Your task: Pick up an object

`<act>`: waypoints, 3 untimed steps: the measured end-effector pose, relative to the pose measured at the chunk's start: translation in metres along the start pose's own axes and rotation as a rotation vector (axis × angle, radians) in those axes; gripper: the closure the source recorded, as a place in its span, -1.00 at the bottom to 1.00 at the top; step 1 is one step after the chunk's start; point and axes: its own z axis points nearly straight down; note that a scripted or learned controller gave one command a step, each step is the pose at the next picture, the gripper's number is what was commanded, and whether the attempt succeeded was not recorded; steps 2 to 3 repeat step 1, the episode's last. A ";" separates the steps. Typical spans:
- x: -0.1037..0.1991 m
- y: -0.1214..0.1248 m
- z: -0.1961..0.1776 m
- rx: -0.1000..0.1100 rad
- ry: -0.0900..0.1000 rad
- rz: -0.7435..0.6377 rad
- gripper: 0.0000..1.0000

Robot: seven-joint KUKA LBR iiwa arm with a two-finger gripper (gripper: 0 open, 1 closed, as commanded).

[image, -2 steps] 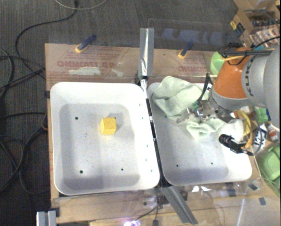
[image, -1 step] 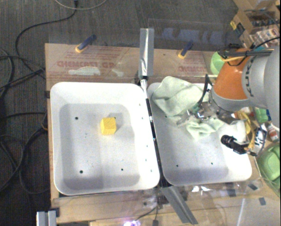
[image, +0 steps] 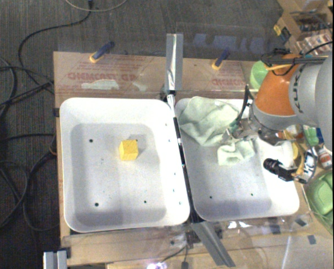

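Note:
A small yellow block (image: pixel 129 149) lies alone near the middle of the left white bin (image: pixel 77 116). A crumpled pale green cloth (image: pixel 209 123) is spread over the back of the right white bin (image: pixel 240 200). My gripper (image: pixel 236 132) hangs below the orange band of the arm (image: pixel 279 97) and is down at the right part of the cloth, touching or just above its folds. The arm's wrist hides the gripper's tips.
A black piece with a cable (image: pixel 278 167) sticks out over the right bin's right side. Several small colourful items (image: pixel 310 144) and green objects (image: pixel 323 194) crowd the bench's right edge. A metal divider post (image: pixel 174 66) stands between the bins at the back.

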 end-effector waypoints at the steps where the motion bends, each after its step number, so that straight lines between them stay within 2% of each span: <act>1: 0.075 0.056 -0.125 0.022 0.005 -0.061 1.00; 3: 0.075 0.056 -0.125 0.022 0.005 -0.061 1.00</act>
